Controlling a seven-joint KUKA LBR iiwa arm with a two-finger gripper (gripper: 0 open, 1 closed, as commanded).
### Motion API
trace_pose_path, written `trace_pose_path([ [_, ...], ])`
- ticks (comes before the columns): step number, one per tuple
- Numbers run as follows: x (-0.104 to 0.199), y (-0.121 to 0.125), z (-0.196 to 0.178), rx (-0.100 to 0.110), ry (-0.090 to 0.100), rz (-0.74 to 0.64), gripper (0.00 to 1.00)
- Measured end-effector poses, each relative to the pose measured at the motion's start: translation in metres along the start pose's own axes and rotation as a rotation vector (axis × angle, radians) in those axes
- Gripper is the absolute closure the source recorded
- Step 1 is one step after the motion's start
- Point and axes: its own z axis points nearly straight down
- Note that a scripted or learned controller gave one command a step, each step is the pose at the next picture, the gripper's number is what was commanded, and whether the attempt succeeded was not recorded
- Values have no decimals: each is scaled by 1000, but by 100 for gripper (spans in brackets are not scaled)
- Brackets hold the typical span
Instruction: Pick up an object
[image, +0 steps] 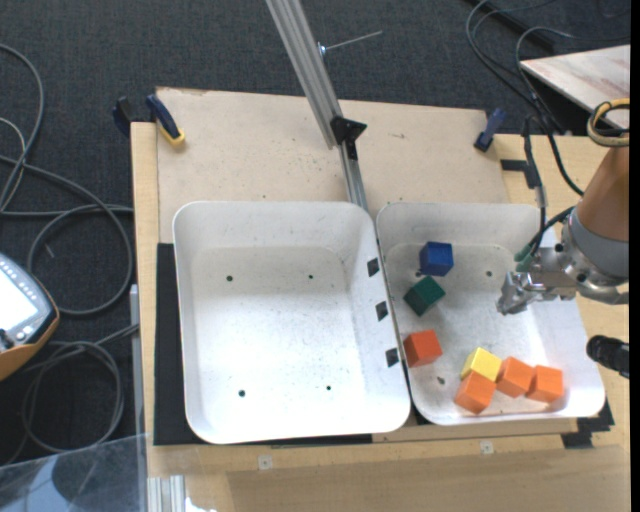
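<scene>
The right bin (400, 232) holds several small cubes. A blue cube (436, 258) lies near its back, with a dark green cube (425, 295) just in front of it. An orange-red cube (423, 348) sits close to the bin's left wall. At the front lie a yellow cube (482, 363) and three orange cubes (518, 378) bunched together. My gripper (516, 298) hangs over the right side of this bin, right of the green cube and behind the yellow one. Nothing shows between its fingers.
The left bin (200, 330) stands beside the right one, with black clips along the shared wall. A slanted metal rail (318, 80) rises from the back between the bins. Clamps and cables sit at the bench's back edge.
</scene>
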Motion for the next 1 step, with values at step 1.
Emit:
trace_pose_path([
  [1,51,-6,-2,0,3,-5,100],
])
